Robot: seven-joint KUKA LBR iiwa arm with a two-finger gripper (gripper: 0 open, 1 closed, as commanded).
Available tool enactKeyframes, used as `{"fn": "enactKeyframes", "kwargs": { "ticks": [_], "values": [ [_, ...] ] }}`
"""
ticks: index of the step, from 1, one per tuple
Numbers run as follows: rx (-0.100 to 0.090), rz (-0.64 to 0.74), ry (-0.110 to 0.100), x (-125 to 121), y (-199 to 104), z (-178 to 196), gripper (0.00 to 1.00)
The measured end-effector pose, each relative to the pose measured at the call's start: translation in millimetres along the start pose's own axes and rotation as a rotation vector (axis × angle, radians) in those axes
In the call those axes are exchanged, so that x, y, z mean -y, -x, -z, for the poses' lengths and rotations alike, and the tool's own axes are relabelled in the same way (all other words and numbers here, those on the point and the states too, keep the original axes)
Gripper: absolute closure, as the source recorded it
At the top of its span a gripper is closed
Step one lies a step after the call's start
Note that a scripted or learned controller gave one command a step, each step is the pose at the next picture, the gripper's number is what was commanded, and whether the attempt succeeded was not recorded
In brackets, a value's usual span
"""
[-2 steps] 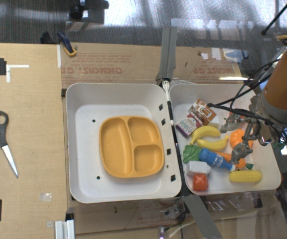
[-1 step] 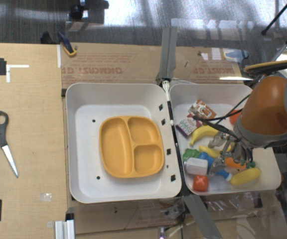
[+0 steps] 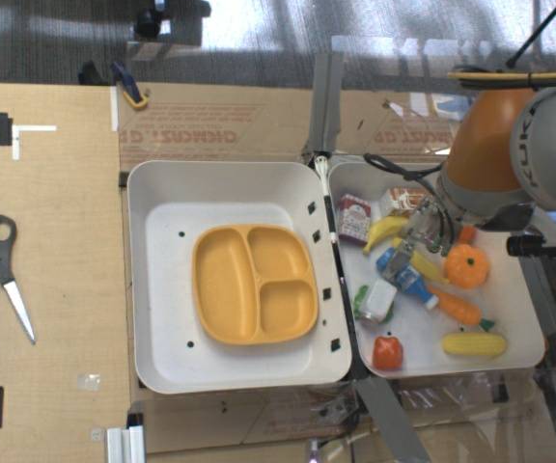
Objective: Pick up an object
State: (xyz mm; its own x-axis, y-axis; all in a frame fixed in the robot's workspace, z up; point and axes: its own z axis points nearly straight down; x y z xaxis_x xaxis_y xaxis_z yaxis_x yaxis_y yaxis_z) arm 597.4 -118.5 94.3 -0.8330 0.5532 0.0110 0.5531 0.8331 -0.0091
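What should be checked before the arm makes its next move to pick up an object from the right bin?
1. Gripper is over the right bin: ok.
2. Objects lie under or near it, the banana and the blue bottle: ok.
3. Something is between its fingers: cannot tell.
4. Target stands apart from its neighbours: not ok, banana, bottle and orange crowd together.
5. Yellow tray in the left bin is out of the way: ok.

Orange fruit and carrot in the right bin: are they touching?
Cannot tell. In the camera view the orange fruit sits just above the carrot; their outlines come close, but the slanted angle shows neither clear contact nor a plain gap.
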Motion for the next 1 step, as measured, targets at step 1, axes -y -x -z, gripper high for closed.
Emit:
{"fn": "enactKeyframes", "kwargs": {
  "ticks": [1],
  "values": [
    [0.011,-0.077,0.009,12.1,-39.4,-2.9,0.0]
  ]
}}
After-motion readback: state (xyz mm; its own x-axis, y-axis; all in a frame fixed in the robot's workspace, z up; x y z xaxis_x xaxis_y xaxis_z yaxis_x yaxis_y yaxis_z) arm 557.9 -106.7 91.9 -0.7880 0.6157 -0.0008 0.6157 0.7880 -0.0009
